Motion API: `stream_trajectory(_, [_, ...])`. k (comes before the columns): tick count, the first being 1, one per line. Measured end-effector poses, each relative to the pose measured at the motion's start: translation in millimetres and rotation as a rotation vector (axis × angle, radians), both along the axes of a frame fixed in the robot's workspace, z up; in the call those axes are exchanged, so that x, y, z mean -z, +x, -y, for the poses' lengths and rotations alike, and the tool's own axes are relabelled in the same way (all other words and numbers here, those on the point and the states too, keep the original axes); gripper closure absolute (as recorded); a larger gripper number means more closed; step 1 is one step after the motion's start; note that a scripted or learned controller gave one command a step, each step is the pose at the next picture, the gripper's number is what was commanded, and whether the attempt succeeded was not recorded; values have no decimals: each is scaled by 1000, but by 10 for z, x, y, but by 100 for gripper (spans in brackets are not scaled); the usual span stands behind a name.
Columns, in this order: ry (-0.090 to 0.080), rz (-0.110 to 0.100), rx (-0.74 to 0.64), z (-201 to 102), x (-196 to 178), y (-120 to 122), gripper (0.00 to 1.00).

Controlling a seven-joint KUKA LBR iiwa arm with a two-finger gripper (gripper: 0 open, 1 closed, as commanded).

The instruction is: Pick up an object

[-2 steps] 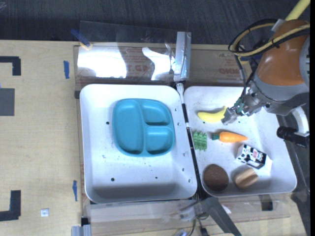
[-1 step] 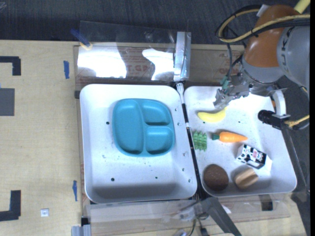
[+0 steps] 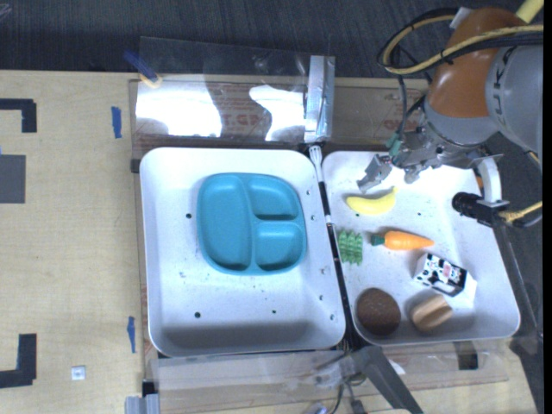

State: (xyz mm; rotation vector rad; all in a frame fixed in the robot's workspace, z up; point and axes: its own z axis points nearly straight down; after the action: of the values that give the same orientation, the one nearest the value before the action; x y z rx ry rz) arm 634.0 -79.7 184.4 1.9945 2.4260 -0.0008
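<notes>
The right bin (image 3: 500,257) holds several small items. A yellow banana (image 3: 371,203) lies near its back left, an orange carrot (image 3: 405,241) sits in the middle, and a green ridged piece (image 3: 350,247) lies by the left wall. A black-and-white patterned piece (image 3: 441,274), a brown ball (image 3: 378,310) and a tan bread roll (image 3: 431,312) are toward the front. My gripper (image 3: 394,172) hangs over the bin's back edge, just above and behind the banana. It is open, with nothing between its fingers (image 3: 374,173).
The left bin (image 3: 164,300) carries a blue divided plate (image 3: 252,222). A clear plastic sheet (image 3: 224,102) and a metal strip (image 3: 317,100) stand behind the bins. The arm's orange band (image 3: 466,76) and yellow cables (image 3: 414,33) hang over the back right corner.
</notes>
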Motion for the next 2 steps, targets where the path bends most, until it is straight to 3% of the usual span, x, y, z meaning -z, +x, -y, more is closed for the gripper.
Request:
stream_trajectory(1, [1,-10,41,248,911,-279,0])
stream_trajectory(2, [0,3,-86,473,967,-895,0])
